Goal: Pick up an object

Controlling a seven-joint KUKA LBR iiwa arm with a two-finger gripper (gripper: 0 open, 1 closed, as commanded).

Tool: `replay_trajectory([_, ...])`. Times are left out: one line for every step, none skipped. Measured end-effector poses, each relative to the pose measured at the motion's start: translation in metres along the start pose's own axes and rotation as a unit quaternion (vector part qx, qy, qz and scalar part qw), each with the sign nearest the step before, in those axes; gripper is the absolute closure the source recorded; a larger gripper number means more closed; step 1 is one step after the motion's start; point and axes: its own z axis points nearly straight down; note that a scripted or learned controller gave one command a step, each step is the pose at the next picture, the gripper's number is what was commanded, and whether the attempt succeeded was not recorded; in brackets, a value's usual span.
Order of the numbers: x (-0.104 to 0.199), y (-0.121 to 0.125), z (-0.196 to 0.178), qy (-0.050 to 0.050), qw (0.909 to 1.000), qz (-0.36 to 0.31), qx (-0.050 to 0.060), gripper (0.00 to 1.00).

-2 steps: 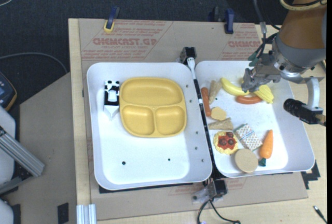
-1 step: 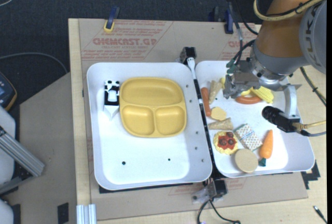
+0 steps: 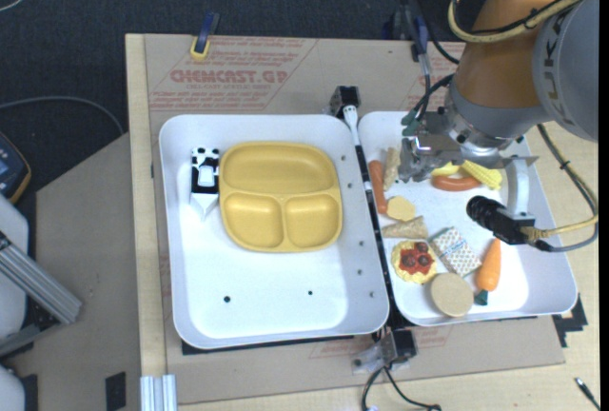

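Claw (image 3: 411, 162) is low over the upper left of the right bin (image 3: 552, 290); can't tell its state. Nearest item is one red sausage (image 3: 378, 186) at that bin's left wall, long axis running top to bottom of the view. One carrot (image 3: 489, 268) lower right, tip pointing down. One pizza slice (image 3: 415, 261), one round cracker (image 3: 451, 295). Left bin (image 3: 181, 238) holds one yellow three-compartment tray (image 3: 281, 194) and one black-and-white item (image 3: 204, 174). Bench (image 3: 152, 86) board reads "CHEMCAST GP".

A yellow divided plate (image 3: 282, 195) lies in the left bin (image 3: 181, 238), a clamp (image 3: 202, 36) behind.
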Motion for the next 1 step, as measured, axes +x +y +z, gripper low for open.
replay_trajectory([-0.0013,0.0114,-0.0044,-0.001,1.0,0.0,-0.003,1.0])
